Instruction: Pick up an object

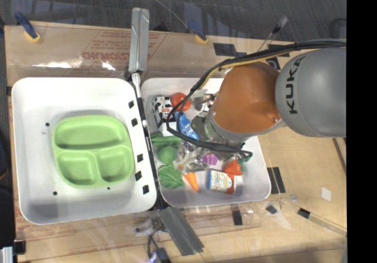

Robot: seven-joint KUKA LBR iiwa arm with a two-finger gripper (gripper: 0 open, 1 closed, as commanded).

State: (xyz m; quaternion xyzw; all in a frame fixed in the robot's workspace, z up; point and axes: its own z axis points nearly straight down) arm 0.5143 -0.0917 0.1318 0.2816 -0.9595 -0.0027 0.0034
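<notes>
Lying near bin (259,188) front wall, small carton (220,181), long axis left-right.

"KUKA" in black letters on grey arm (312,94); red print on bench sheet (109,47) illegible.

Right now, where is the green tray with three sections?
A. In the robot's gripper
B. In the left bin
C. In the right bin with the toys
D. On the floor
B: the green divided tray lies flat in the left white bin, apart from the cluttered right bin beneath the arm.
</notes>
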